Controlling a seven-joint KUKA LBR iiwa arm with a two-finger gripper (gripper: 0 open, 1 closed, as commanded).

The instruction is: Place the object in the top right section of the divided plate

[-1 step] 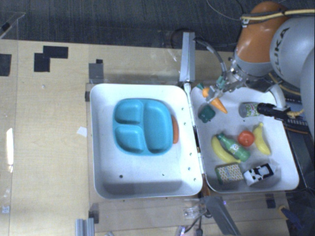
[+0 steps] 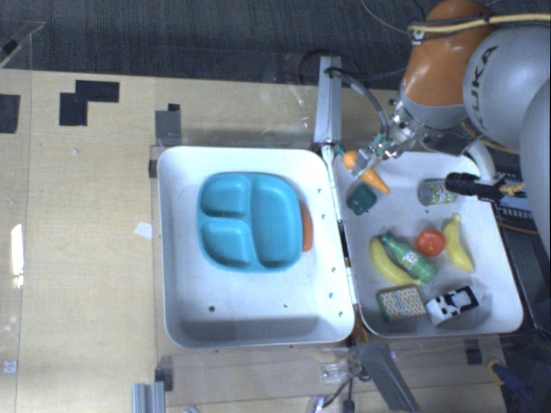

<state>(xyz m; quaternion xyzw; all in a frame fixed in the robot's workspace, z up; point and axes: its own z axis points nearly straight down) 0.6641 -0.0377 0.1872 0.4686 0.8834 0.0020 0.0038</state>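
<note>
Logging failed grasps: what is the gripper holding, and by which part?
It cannot be told. The gripper sits at the right bin's top left corner, just above the orange carrot; any hold is too small to see.

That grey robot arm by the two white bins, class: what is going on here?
The grey arm's gripper hangs over the right white bin, right above a small orange carrot-like piece near a dark teal block. The blue divided plate lies in the left white bin, nothing in its sections yet.
</note>
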